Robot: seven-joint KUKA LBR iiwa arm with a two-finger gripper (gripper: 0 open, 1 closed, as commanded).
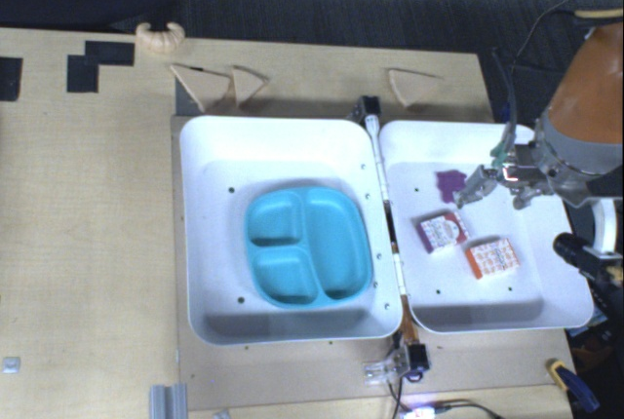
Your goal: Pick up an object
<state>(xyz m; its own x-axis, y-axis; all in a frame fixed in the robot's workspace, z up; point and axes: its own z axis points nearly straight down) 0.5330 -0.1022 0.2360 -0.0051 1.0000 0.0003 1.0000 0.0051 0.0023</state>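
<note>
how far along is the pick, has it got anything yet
Nothing looks picked yet. The purple piece, the red packet and the orange packet all lie on the floor of the right bin. In hand: the end effector sits over that bin, just right of the purple piece. Left to do: close on one item and lift it. The blue tray sits in the left bin.

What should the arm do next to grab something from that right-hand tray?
Probably lower the tool toward the small purple object just beside it in the right white bin. It hovers with nothing visibly between its tips, and that piece looks nearer than the two red-and-white packets.
</note>
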